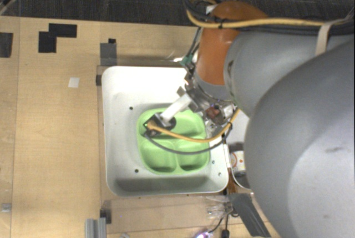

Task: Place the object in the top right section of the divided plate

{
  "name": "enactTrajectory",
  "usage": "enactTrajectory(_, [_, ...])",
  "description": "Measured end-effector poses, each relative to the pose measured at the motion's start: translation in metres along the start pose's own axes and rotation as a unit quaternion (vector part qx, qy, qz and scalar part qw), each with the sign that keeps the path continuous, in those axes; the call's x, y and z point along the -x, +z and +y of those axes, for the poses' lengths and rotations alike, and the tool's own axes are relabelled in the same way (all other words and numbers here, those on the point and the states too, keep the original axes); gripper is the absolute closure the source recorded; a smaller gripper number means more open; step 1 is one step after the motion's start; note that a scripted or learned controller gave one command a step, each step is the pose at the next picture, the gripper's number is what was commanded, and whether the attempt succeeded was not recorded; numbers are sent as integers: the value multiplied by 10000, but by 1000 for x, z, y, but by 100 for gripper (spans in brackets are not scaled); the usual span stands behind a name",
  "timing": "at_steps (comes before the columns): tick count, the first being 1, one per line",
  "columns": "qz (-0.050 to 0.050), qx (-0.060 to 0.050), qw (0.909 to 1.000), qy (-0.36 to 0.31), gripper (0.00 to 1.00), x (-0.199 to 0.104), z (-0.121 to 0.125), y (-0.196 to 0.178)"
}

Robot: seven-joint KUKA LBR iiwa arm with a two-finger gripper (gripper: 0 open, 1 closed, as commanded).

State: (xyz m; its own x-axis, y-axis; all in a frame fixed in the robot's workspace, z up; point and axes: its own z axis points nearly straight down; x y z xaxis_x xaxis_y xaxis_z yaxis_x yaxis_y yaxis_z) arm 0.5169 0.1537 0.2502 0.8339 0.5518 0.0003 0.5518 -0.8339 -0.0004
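Observation:
A light green divided plate point(166, 158) lies in the middle of the left white bin point(119, 120). Two small sections show along its near side and a larger one behind them. My gripper point(212, 116) hangs low over the plate's right rim, below the orange band of the wrist point(213, 59). The wrist and its cables hide the gripper's tips and the plate's upper right part. I cannot make out any loose object on the plate or at the gripper.
The big grey arm point(299, 137) covers the right side of the view and most of the second bin point(237, 163). Bare wooden bench point(50, 137) lies left of the bin, with black marks point(55, 37) at the far left.

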Motion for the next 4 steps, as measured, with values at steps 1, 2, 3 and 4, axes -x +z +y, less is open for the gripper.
enactTrajectory(1, [-2, 1, 10000, -4, 0, 0, 0, 0])
enactTrajectory(2, [-7, -8, 9998, 198, 0, 48, 17, 117])
enactTrajectory(3, [2, -7, 9996, 275, 0, 27, -15, 119])
enactTrajectory(4, [9, 0, 9970, -772, 0, 60, 38, 14])
